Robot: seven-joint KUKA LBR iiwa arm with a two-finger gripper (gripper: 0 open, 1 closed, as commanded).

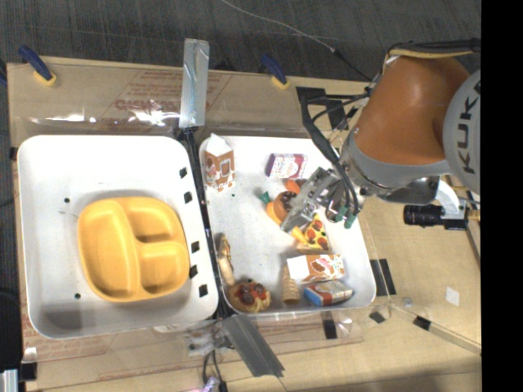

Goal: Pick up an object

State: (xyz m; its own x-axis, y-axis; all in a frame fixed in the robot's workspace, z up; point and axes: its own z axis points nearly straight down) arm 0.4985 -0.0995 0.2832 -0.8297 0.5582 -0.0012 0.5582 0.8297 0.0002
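My gripper [304,211] hangs low in the right bin [245,219], over a cluster of toy food: an orange carrot-like piece [276,207] to its left and a yellow pizza slice [313,235] just below it. Its grey fingers [296,217] point down-left toward these pieces. A small milk carton [219,163] stands upright at the bin's back left, and a purple packet [285,166] lies at the back. Whether anything sits between the fingers cannot be made out.
The left bin [49,178] holds a yellow divided tray [132,245]. Along the right bin's front lie a box [315,267], a blue-and-red packet [328,294], an ice cream cone [291,285], a waffle with berries [248,296] and a banana [224,257].
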